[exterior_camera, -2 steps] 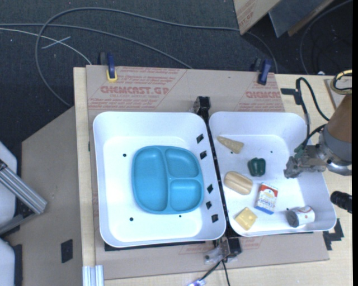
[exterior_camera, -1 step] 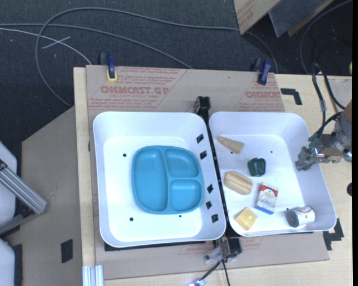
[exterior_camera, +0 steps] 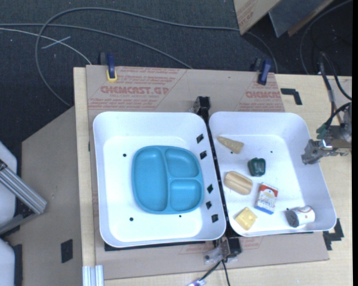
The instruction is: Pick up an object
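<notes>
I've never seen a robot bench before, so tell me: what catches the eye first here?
The bright blue divided plate stands out, lying alone in the left bin. Next the eye goes to the right bin, where small toy foods are scattered: a green pepper, a bread roll, a cheese wedge and a red and blue carton. The gripper sits at that bin's right rim.

Robotics lab test cell, two white bins clamped onto a plywood counter, loose cables run across dark carpet, aluminium framing seen at left, cardboard stacked behind.
</notes>
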### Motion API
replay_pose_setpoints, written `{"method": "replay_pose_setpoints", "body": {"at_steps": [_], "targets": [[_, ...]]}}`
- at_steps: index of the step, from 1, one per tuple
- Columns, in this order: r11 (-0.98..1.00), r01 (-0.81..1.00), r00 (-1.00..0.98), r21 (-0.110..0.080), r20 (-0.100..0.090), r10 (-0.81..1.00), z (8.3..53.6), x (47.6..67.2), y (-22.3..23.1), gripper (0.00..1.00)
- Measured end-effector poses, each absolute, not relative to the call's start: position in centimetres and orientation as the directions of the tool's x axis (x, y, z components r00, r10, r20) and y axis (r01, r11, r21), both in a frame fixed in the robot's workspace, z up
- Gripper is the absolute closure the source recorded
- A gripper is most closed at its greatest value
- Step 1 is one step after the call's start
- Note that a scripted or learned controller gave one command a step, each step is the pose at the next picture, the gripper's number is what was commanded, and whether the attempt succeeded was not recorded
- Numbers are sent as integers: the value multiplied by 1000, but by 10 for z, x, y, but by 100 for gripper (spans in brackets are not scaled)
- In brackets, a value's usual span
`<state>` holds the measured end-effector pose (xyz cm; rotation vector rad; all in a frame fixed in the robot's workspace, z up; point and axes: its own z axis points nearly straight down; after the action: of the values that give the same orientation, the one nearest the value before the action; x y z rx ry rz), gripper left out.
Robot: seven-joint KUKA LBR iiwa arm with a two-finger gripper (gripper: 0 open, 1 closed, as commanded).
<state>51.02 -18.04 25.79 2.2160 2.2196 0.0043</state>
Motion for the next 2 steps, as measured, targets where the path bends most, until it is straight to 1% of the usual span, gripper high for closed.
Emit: {"method": "replay_pose_setpoints", "body": {"at_steps": [1,2], "targets": [[6,1000,-6,0,3,1000,264,510,-127,100],[6,1000,-6,-3,4,1000,248,505,-75,100]]}}
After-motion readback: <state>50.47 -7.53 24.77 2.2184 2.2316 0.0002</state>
